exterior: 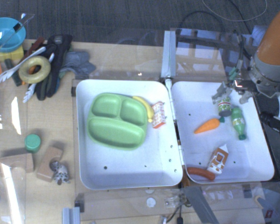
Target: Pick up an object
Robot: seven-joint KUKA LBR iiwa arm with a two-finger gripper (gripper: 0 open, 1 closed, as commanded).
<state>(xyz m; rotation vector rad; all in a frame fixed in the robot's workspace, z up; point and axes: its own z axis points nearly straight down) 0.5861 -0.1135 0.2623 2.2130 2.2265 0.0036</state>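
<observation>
Poised over the far edge of the right bin (266, 164), the hand (232, 93) is seen with its fingers spread apart and nothing gripped between them. A small bottle with a dark cap (225, 107) is pictured directly beneath the hand, near the bin's far edge. A green bottle (238, 121) is shown just beside it, toward the right edge, and a toy carrot (207, 126) is laid near the bin's middle. A small carton (218, 158) and a red sausage (200, 173) are seen at the near edge. In the left bin (130, 171), a green divided tray (116, 120) is set toward the far left corner, with a banana (145, 107) touching its right side and a red-and-white packet (158, 114) just beside that. Assorted items are scattered along the desk (42, 125) at the left.
</observation>
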